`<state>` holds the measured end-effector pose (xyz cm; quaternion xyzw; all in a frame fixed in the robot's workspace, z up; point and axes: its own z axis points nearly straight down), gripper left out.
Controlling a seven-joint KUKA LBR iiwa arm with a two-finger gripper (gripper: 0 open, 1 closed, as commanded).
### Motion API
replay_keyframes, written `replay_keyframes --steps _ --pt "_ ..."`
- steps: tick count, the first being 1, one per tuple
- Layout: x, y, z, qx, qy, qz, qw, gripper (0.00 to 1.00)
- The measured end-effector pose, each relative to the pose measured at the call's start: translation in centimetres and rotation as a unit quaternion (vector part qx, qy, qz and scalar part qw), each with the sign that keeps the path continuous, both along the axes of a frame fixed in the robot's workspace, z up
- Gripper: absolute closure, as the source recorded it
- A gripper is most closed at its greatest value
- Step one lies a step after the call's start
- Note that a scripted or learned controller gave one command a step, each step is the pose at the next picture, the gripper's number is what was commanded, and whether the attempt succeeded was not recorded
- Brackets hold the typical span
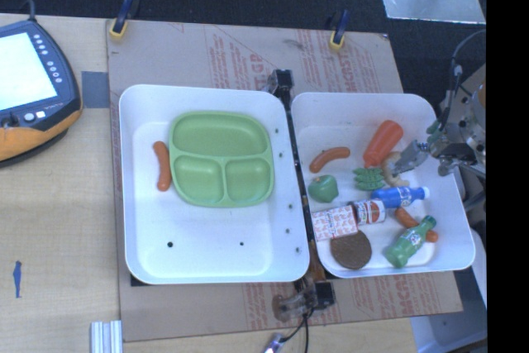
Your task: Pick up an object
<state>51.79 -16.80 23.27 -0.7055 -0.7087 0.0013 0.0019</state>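
Camera view: gripper (411, 157) poised low over the right bin (364, 105), fingers apart, nothing between them, beside the toy carrot (383, 141) near the bin's back wall. Probably light, rigid, slick plastic (tapered, so liable to squirt free); best pinched across its thick orange middle.

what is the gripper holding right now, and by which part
Nothing is held. The two-finger gripper hangs open over the right white bin, near the orange carrot's green leafy end, with nothing between its fingers.
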Motion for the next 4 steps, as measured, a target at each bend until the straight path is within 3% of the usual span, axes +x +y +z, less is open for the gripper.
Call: replay_keyframes --steps 1,2,3,4 --pt "7.6 -4.5 -13.0 -0.0014 -0.001 0.0 1.0 0.0" --pt "12.0 0.9 -13.7 -0.0028 -0.005 0.002 1.0 0.0" --pt "13.5 2.4 -14.0 -0.0019 0.008 0.001 1.0 0.0" --pt "13.3 2.2 -13.1 -0.0016 0.014 0.001 0.9999 1.0"
